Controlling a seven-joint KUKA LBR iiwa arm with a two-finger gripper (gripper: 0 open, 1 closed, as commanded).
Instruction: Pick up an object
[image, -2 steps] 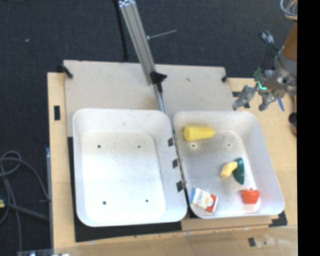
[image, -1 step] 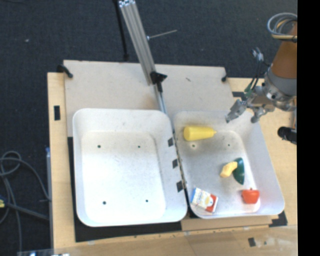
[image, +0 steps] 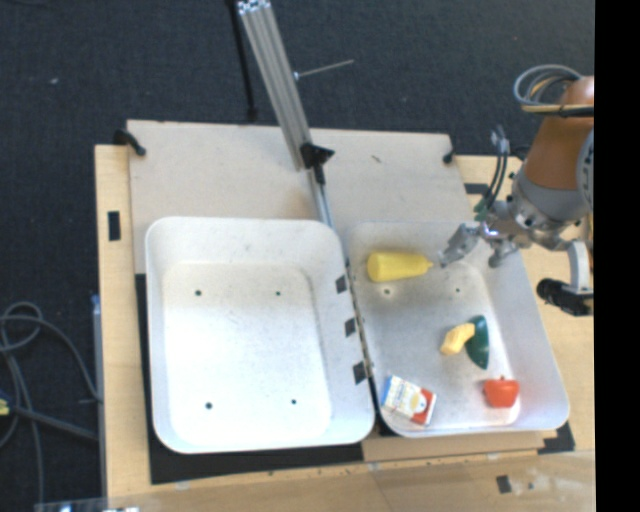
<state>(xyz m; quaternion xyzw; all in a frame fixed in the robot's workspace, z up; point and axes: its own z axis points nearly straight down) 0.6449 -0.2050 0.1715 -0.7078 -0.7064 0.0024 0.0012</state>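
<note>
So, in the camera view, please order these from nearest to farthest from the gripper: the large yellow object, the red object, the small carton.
From the gripper:
1. Large yellow object, just to its left, at the right bin's top.
2. Red object, bottom right corner of that bin.
3. Small carton, bottom left corner; only slightly farther than the red one.

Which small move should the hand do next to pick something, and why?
Probably lower the hand slightly leftward onto the large yellow object. It lies apart from the other items in the right bin, and the hand is just beside its tapered right end.
</note>
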